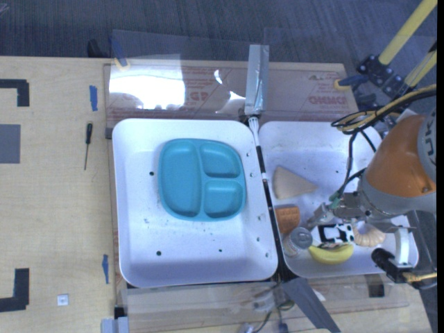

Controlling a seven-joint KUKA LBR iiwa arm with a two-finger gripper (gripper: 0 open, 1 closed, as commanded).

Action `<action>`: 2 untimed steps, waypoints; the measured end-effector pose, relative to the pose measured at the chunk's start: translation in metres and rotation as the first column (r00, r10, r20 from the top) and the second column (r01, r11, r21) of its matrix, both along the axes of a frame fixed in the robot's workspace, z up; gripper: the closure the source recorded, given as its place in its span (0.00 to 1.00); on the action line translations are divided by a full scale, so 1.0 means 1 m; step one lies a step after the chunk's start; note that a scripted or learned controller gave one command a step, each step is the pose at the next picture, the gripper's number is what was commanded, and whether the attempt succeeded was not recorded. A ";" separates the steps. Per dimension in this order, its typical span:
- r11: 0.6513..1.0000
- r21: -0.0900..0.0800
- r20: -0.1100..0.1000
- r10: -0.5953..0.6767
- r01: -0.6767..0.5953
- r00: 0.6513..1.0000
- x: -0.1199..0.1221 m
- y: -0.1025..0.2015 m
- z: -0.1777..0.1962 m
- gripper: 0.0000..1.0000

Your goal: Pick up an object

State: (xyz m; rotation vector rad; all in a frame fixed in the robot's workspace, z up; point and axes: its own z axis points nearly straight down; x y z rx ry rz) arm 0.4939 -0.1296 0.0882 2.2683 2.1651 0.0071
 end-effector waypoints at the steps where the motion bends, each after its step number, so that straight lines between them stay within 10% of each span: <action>1: 1.000 -0.002 0.005 0.000 0.000 1.000 0.002 0.000 0.011 1.00; 2: 0.970 0.003 -0.005 -0.242 0.242 0.970 0.017 0.064 0.097 1.00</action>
